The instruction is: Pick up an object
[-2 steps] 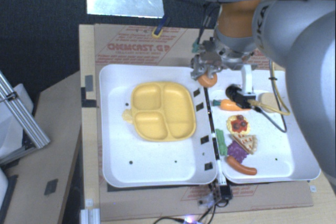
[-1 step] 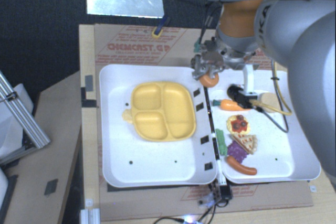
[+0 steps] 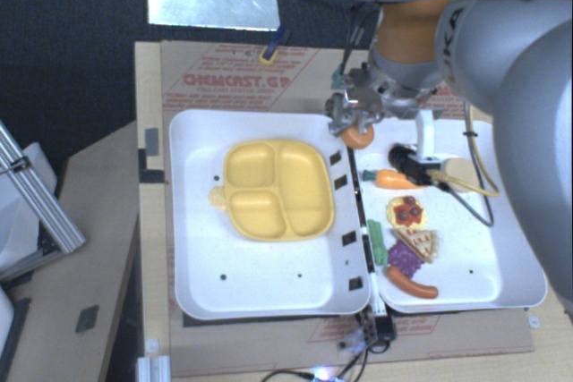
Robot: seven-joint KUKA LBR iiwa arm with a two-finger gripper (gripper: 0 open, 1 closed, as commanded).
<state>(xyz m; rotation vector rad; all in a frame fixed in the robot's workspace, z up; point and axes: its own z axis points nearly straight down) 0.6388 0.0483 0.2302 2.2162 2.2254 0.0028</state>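
Red lettering "CHEMCAST GP" point(image 3: 235, 80) is read on the board under the bins.
An orange piece point(image 3: 359, 138) is seen at the gripper point(image 3: 351, 123); finger state cannot be told; its long axis is undetermined.

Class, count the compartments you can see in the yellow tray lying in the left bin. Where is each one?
3. The yellow tray has one compartment at its far left, one at its far right, and one wide compartment along its near side.

Yellow tray point(image 3: 273, 189), white bins point(image 3: 192, 192), orange carrot point(image 3: 394, 180)
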